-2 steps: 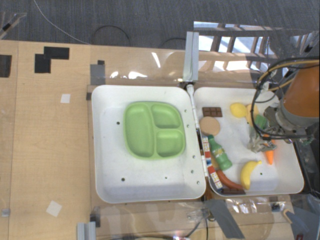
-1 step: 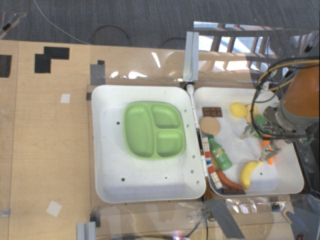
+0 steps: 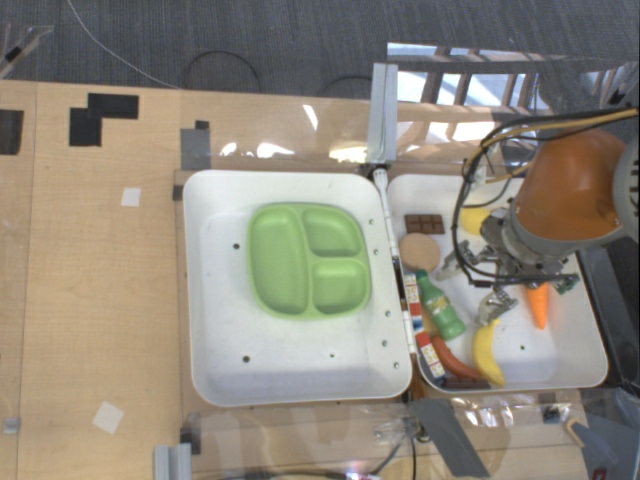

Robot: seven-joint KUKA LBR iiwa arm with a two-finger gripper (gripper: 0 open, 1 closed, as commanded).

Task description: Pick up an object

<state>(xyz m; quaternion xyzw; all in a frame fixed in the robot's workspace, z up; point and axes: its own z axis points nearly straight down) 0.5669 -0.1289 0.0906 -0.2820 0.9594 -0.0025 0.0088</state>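
- Well left of the gripper (image 3: pixel 497 290), a green plate (image 3: pixel 307 259) lies in the left bin (image 3: pixel 220 368).
- Just left: cookie (image 3: pixel 421 253), chocolate (image 3: pixel 423 225), green bottle (image 3: pixel 438 308).
- The gripper hangs over the right bin (image 3: pixel 575 363); its finger opening can't be made out, nothing visibly held.
- Below it, a banana (image 3: pixel 486 350); just right, a carrot (image 3: pixel 539 305).

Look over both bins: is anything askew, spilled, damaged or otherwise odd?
Nothing looks spilled or broken. The green divided plate lies flat in the left bin. In the right bin, the banana, carrot and green bottle lie loosely jumbled beneath the hand.
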